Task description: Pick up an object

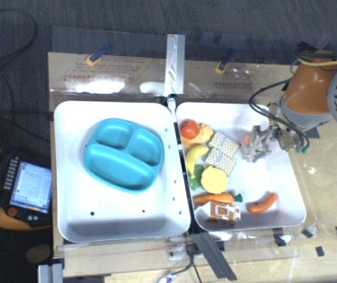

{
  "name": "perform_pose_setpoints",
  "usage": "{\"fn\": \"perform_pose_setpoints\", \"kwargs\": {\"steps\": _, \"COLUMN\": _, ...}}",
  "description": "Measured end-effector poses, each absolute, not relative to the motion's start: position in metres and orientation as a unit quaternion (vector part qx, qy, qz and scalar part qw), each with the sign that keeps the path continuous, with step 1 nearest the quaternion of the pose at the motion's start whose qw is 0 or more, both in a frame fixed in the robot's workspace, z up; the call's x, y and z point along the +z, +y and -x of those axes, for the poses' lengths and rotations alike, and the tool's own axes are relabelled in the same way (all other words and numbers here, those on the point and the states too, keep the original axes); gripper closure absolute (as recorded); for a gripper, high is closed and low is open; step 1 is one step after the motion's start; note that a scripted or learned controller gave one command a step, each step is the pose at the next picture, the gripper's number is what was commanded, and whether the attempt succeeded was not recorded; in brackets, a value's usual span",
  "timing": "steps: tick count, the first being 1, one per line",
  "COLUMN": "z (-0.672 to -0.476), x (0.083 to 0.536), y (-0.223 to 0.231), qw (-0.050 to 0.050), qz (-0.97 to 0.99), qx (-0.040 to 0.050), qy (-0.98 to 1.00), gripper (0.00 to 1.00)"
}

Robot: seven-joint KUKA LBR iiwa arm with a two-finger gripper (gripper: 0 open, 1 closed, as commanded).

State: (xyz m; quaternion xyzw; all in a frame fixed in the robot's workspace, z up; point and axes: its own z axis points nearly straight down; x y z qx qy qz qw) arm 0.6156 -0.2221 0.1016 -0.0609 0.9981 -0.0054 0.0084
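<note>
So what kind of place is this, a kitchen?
Probably a robot lab, not a kitchen: a grey robot arm with an orange band reaches over two shallow white plastic bins, one holding toy food, and a handheld control screen lies beside them.

We note a red tomato (pixel 188 128) at right bin's far left | yellow banana (pixel 194 156) just below | patterned packets (pixel 222 152) beside | orange sausage (pixel 261 203) lying near front, apart.

In the right bin (pixel 286 175), toys crowd the left half: a tomato (pixel 189 128), banana (pixel 195 156), patterned blocks (pixel 222 151) and carrot (pixel 213 198). Bare floor lies right of them, except a sausage (pixel 262 203) near the front. The blue tray (pixel 124 153) fills the left bin's (pixel 68 217) middle.
</note>
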Motion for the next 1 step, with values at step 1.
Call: {"fn": "perform_pose_setpoints", "kwargs": {"steps": 1, "z": -0.6155, "x": 0.1014, "y": -0.2218, "qw": 0.008, "qz": 0.061, "qx": -0.0051, "qy": 0.998, "gripper": 0.0}}
